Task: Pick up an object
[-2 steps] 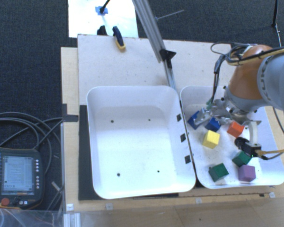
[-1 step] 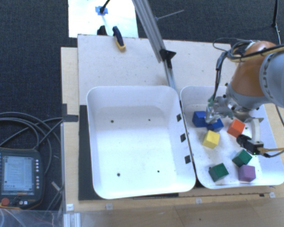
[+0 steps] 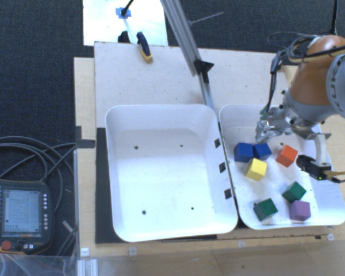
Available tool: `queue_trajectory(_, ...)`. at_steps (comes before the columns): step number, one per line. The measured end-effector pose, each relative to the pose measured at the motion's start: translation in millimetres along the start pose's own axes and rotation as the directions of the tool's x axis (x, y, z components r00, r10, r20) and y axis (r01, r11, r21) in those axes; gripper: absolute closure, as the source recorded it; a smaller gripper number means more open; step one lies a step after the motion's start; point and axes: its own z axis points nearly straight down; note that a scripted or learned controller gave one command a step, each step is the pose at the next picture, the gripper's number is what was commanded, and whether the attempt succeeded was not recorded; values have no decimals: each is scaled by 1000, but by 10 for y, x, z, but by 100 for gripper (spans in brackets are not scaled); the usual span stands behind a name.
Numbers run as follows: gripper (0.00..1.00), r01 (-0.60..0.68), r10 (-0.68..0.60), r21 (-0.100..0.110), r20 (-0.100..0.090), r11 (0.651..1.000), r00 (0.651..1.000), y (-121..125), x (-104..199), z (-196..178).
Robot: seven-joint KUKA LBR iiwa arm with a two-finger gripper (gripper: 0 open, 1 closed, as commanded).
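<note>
Camera view, bins: two shallow white bins side by side on the table (image 3: 161, 79); left bin (image 3: 161, 125), right bin (image 3: 333, 203).
Camera view, arm: grey arm (image 3: 333, 79) with orange band comes in from the right, bent down over the upper part of the right bin.
Camera view, gripper: gripper (image 3: 263, 132) points down inside the right bin, just above the two blue blocks; cannot tell from this angle how it is set, nothing seen held in it.
Camera view, blue blocks: larger blue block (image 3: 244, 152) and smaller blue block (image 3: 262, 150) touching side by side, nearest the gripper.
Camera view, yellow block: yellow block (image 3: 256, 169), just below the blue pair, tilted corner-on.
Camera view, orange block: orange block (image 3: 286, 155), right of the blue pair, near a black part of the arm's tool.
Camera view, green blocks: one dark green block (image 3: 265, 209) near the bin's lower edge, another green block (image 3: 294, 192) up and right of it.
Camera view, purple block: purple block (image 3: 300, 210), just beside the second green one, low right.
Camera view, surroundings: handheld control pad (image 3: 17, 214) with cables lies left of the table.
</note>
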Motion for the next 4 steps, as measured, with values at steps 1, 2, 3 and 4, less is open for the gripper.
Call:
queue_trajectory(1, 100, 2, -2, -3, 0, 1000, 1000, 60, 55, -627)
queue_trajectory(2, 100, 1, -1, 2, 0, 1000, 1000, 70, 54, -672)
queue_trajectory(3, 100, 6, -6, 3, -2, 1000, 1000, 180, 523, -607)
queue_trajectory(4, 100, 7, -7, 2, -2, 1000, 1000, 307, 1088, -561)
